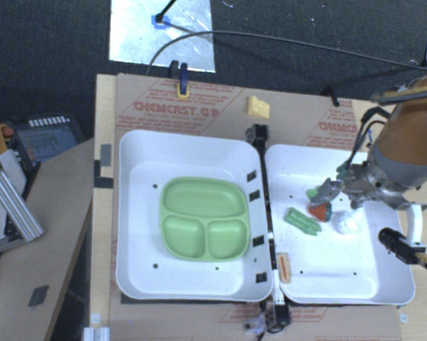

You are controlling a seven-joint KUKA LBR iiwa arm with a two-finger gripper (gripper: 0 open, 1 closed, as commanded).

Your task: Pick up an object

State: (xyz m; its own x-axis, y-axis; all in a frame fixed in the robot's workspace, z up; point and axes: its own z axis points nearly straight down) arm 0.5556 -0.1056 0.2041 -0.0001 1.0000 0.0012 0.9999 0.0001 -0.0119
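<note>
Red and green small objects crowd just below your gripper, whose finger spread I cannot tell, so closing risks nudging the green piece away.

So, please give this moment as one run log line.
hand: over right bin | below: red object | green object beside | grasp: unclear
</note>
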